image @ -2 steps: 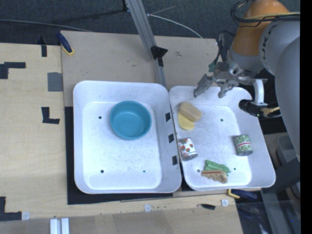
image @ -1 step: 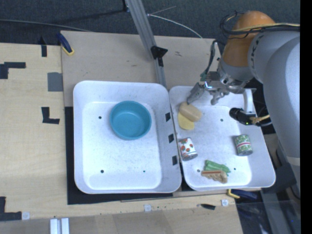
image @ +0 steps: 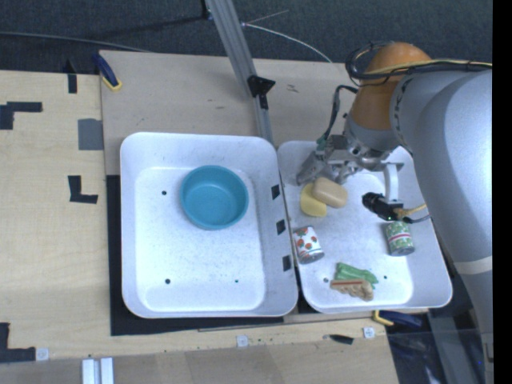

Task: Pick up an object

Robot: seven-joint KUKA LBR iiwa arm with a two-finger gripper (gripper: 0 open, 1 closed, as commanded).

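The right bin [image: 428,290] serves as landmark. At its near edge lies a green and tan toy [image: 353,280]; left of that a small can with red spots [image: 307,244], and by its right wall a green can [image: 398,238]. Farther in, a yellow and tan object [image: 322,196] sits just below the gripper [image: 332,165]; whether the pincer grasps it cannot be told. Left of this bin, a blue bowl [image: 214,197] rests in the left bin [image: 148,282]

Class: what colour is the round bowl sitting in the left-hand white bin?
The round bowl is light blue, clearest in the camera view.
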